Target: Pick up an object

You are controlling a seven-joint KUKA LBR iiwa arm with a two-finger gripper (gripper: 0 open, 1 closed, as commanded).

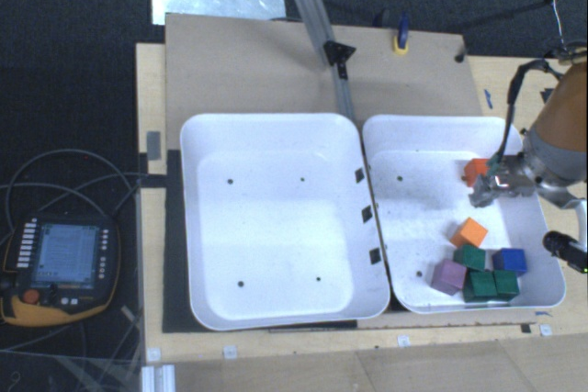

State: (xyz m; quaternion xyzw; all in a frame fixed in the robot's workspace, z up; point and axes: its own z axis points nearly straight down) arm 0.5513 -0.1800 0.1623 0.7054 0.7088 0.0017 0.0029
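Note:
My gripper hangs low over the right bin, near its right wall. A red-orange block lies just left of and behind the gripper, touching or partly hidden by it. In the bin's front right corner sit an orange block, a purple block, a blue block and green blocks, packed close together.
The left bin stands beside the right one, their walls joined by black clips. A slanted metal pole crosses the back of the bench. A teach pendant lies on the floor at far left.

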